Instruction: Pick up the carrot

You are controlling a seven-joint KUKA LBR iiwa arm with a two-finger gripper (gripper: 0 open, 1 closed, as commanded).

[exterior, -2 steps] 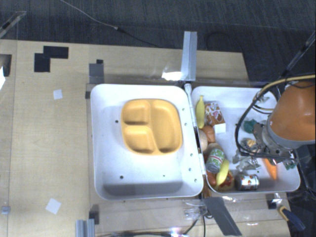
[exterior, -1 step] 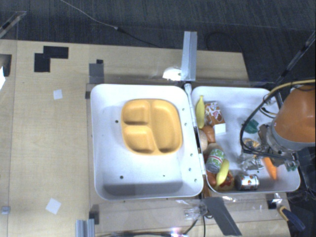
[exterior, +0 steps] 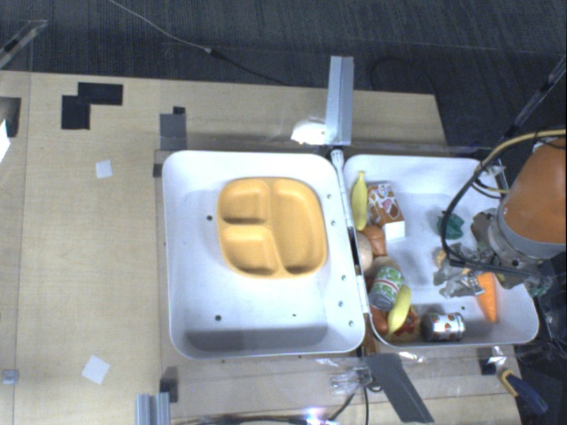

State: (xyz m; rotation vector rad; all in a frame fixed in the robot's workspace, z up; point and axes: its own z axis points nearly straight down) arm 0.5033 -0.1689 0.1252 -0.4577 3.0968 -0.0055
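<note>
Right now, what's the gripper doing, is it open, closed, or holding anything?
Gripper: cannot be told; it sits low in the right bin, right beside the carrot.

Right bin: left side packed, middle floor bare.

Bananas (exterior: 359,198), box (exterior: 384,204), can (exterior: 386,286) and tin (exterior: 442,326) line the right bin's (exterior: 416,163) left wall and near edge. Carrot (exterior: 488,297) lies just beside gripper (exterior: 461,277), under the wrist. Left bin (exterior: 190,237) has open floor around the yellow plate (exterior: 270,227).
</note>
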